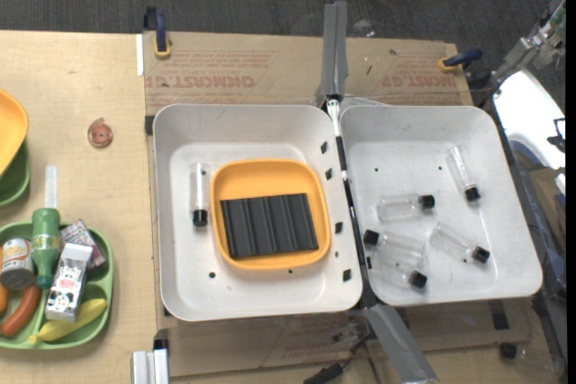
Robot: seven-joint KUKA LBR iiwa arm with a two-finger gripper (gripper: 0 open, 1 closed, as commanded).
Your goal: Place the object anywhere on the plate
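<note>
An orange plate (268,172) lies in the middle of the left white bin (173,270). A dark grey ribbed block (269,225) rests flat on the plate and covers most of its floor. Just left of the plate, a clear vial with a black cap (199,193) lies on the bin floor, apart from the plate's rim. Several more clear vials with black caps lie scattered in the right bin (508,193), among them one at the upper right (461,171), one near the middle (405,208) and one at the lower right (459,245).
A green tray (97,312) with toy food and a bottle stands on the bench at the lower left. A yellow bowl (9,135) sits at the far left edge, with a small pink disc (101,133) near it. A grey metal bar (334,49) runs between the bins at the back.
</note>
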